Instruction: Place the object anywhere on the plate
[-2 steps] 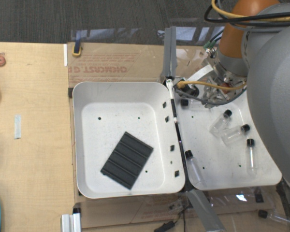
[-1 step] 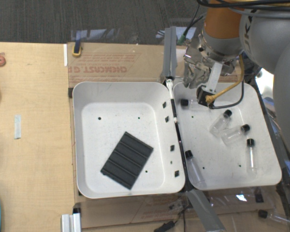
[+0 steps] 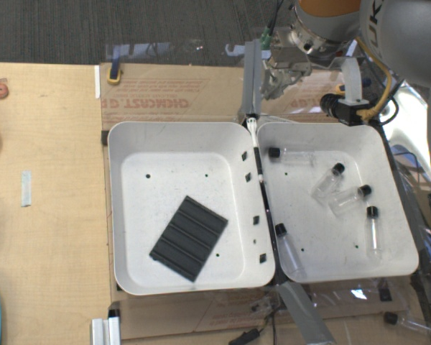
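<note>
- Currently: approach step, nothing picked. Arm [image 3: 388,20] is raised beyond the far edge of the bins; pincer [image 3: 279,81] state — cannot tell.
- Two white bins: left bin [image 3: 129,264] has one dark ribbed plate [image 3: 189,237], near-centre.
- Right bin [image 3: 388,257] has about five clear black-capped vials [image 3: 329,184], scattered.
- Next, I'd judge: descend on one vial, grasp it, carry it left onto the plate.
</note>
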`<action>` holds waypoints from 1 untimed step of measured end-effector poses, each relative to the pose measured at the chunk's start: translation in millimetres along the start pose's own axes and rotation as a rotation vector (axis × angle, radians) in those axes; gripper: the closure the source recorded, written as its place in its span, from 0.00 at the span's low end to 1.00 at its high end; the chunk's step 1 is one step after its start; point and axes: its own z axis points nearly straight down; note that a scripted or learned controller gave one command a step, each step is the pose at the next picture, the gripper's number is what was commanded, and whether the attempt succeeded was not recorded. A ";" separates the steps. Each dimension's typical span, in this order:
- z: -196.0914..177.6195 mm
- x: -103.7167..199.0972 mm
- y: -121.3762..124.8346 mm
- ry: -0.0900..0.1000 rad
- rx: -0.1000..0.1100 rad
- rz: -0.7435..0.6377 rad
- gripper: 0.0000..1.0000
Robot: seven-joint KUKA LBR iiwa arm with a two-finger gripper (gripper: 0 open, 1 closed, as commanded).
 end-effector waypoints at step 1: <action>-106.4 54.0 6.1 0.000 -0.001 -0.474 1.00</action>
